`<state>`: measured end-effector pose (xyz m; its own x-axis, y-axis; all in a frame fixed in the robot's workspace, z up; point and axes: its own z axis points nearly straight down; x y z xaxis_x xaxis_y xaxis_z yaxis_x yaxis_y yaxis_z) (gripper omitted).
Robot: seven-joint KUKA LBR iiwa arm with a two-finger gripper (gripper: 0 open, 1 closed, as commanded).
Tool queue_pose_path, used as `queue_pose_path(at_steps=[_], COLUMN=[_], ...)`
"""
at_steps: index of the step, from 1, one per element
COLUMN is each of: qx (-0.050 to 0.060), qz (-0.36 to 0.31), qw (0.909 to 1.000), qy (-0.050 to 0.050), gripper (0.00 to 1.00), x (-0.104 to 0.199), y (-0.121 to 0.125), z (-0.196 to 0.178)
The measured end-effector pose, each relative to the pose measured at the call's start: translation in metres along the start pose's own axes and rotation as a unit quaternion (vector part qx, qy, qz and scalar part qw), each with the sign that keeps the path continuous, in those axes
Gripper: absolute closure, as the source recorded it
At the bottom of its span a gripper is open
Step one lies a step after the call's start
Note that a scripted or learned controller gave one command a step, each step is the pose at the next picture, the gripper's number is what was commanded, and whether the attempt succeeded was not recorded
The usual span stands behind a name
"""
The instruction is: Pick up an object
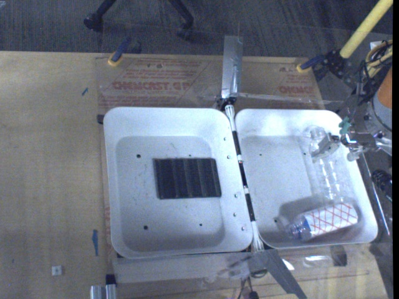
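A black ribbed rectangular pad (187, 177) lies flat in the middle of the left bin (124, 126). In the right bin (268, 126), a clear plastic bottle (327, 173) lies along the right side, its top toward the back. A second bottle with a red-and-white checked label (324, 218) lies on its side near the front right corner, its blue cap pointing left. My gripper (341, 143) hangs over the right bin's back right area, right at the top end of the clear bottle. Nothing is visibly lifted.
A metal divider bracket (232, 67) stands behind the seam between the bins. Clamps and cables (349, 61) crowd the back right beside the arm. Bare wooden bench (50, 167) stretches to the left of the bins.
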<state>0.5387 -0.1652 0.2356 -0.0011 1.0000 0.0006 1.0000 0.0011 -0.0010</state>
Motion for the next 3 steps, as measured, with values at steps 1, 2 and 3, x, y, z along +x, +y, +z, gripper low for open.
queue_pose_path(at_steps=[1, 2, 3], qx=[-0.001, -0.002, 0.046], qz=[0.087, 0.065, 0.051], qw=[0.9962, 0.9979, 0.9975], qy=[-0.001, 0.004, 0.017], gripper=[0.00, 0.00, 0.00], x=[-0.023, -0.037, -0.043], y=[-0.023, 0.015, 0.080], z=[0.112, 0.147, 0.149])
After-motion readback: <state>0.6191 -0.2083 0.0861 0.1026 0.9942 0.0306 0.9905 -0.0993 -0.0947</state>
